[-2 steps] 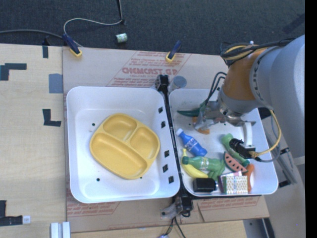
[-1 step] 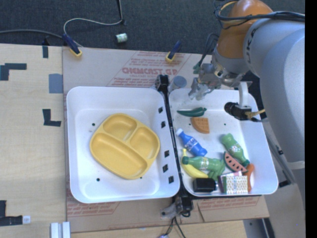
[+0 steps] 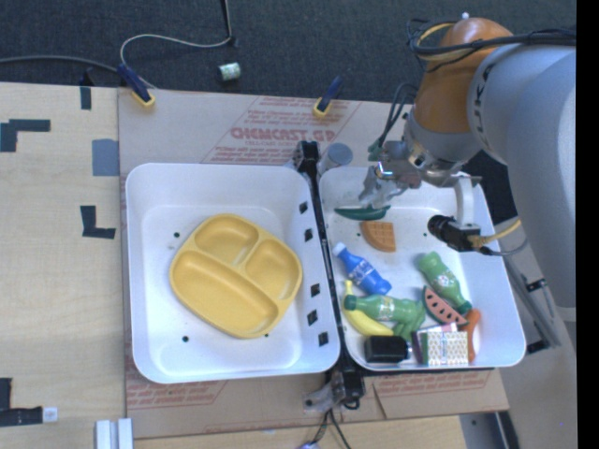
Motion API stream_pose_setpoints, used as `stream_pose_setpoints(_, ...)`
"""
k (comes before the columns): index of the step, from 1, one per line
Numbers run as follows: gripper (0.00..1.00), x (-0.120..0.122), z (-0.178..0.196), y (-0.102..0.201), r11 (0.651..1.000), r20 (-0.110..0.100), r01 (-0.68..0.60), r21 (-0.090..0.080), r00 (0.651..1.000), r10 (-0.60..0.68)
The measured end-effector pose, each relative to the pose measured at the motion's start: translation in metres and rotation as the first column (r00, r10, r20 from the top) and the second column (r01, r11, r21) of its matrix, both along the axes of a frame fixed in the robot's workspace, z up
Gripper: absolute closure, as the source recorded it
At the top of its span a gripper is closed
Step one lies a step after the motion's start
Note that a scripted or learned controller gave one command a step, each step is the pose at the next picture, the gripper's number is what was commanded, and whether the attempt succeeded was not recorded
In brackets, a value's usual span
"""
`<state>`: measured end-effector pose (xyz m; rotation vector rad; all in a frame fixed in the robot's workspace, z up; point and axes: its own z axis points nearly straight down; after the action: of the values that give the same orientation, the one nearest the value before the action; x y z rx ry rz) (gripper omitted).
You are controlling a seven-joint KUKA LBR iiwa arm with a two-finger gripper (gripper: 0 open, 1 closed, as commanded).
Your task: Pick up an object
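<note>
End effector (image 3: 379, 195): state cannot be told; over the right bin (image 3: 496, 340).
Dark green object (image 3: 360, 212): directly beneath it, possibly touching.

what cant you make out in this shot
- Gripper, camera view: blurred above the dark green object; whether it holds it is unclear.
- Yellow banana, camera view: partly covered by the green bottle.
- Printed box, camera view: print too small to read.
- Black object, camera view: too dark to identify.
- Arm, camera view: cut off by the right edge.
</note>
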<state>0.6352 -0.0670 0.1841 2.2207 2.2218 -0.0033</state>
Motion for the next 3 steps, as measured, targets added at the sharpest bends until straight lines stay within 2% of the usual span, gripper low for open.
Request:
stream_pose_setpoints(1,0.0,0.0,0.0,0.0,1.0,0.0,0.0,0.0,1.0,0.0)
stream_pose_setpoints(2,0.0,-0.041,-0.098,-0.043,1.0,0.001,0.0,0.001,1.0,0.0)
stream_pose_setpoints(3,1.0,-0.041,-0.089,-0.043,1.0,0.002,-0.001,0.001,1.0,0.001)
